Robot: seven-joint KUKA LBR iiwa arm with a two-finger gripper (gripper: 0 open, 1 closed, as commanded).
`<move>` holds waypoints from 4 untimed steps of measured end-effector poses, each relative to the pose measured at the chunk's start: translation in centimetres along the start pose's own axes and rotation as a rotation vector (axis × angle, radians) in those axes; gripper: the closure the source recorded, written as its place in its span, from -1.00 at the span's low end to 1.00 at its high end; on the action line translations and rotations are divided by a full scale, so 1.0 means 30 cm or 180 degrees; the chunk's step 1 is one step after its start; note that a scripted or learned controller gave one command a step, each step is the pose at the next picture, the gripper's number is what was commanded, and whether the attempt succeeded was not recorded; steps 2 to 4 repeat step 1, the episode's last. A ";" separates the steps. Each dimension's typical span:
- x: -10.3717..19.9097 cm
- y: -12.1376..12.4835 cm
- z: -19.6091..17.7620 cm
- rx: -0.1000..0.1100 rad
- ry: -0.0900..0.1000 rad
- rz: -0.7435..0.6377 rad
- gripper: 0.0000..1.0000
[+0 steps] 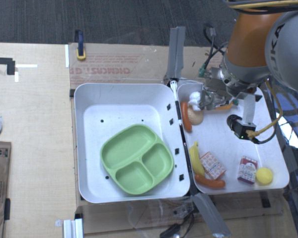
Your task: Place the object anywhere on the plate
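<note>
The arm (268,33) reached in over the far end of the right bin (283,180), and its hand (208,99) hung low among the toy food crowded in that bin's far left corner. Whether the hand was open or closed, or had hold of anything, could not be told, since the wrist and its cables covered it from above. Just beside it lay a pale round piece (195,116), a small white piece (194,99) and a long orange sausage (186,116) against the bin wall. Nearer the camera lay a banana (195,158), a second sausage (209,183), two small printed boxes (212,164) (247,169) and a lemon (264,175). The green plate (136,158), split into three compartments, sat bare in the left bin (89,113), well apart from the hand, with the two bins' walls between them. Judging from this, the work was at the picking step: the object was most likely one of the pieces in that far corner, though which one could not be told. Next, a firm hold would be needed, then a lift high enough to clear the walls, a carry leftwards over the plate and a release into any compartment. In so tight a cluster, the hand could easily nudge a neighbour or come up empty.
</note>
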State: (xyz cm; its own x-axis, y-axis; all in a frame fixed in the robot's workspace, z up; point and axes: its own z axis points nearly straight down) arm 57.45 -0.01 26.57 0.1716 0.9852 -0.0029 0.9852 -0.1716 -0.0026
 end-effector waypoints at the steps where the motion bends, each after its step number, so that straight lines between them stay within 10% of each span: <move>1: 0.066 -0.210 0.253 0.0008 0.0002 -0.0502 1.00; 4: 0.066 -0.210 0.253 0.0008 0.0002 -0.0502 1.00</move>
